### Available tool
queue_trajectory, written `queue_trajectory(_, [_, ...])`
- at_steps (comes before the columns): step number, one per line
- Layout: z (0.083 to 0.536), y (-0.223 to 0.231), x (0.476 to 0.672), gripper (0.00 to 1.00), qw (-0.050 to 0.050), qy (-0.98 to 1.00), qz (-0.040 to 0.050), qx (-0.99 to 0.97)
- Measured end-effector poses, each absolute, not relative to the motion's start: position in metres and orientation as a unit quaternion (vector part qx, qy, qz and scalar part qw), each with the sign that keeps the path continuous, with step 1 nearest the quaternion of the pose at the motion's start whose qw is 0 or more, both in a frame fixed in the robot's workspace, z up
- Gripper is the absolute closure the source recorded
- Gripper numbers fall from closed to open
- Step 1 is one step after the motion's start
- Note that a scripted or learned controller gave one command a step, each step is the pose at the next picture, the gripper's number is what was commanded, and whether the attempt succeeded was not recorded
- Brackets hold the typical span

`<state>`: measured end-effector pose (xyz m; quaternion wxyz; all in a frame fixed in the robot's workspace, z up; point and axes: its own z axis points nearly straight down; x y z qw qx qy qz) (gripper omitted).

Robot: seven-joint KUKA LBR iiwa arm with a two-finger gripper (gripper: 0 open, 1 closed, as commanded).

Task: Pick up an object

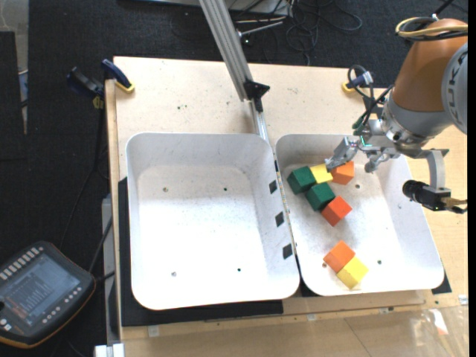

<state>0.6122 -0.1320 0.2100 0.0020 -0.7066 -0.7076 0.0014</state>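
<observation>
The right bin holds several small blocks. At its back lies a cluster: a dark green block, a yellow block, an orange block, a second green block and a red-orange block. Nearer the front sit an orange block and a yellow block, touching each other. My gripper hangs over the back of the right bin, just above and to the right of the orange block in the cluster. Its fingers are spread, with nothing between them.
The left bin stands beside the right one, their rims meeting at the middle. A slanted metal pole rises from a black clamp at the bench's back. A pendant lies at lower left off the bench. Clamps sit at the bench's back corners.
</observation>
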Motion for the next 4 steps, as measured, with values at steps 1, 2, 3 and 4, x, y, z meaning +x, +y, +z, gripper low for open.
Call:
queue_trajectory(1, [0.213, -0.132, 0.613, 0.00, 0.000, -0.708, 0.0004, -0.707])
queue_trajectory(2, [0.150, -0.130, 0.606, 0.00, 0.003, -0.707, 0.0020, -0.707])
queue_trajectory(3, [0.097, -0.130, 0.605, 0.00, 0.002, -0.707, 0.0012, -0.707])
queue_trajectory(4, [0.110, -0.130, 0.606, 1.00, -0.001, -0.707, -0.0002, -0.707])
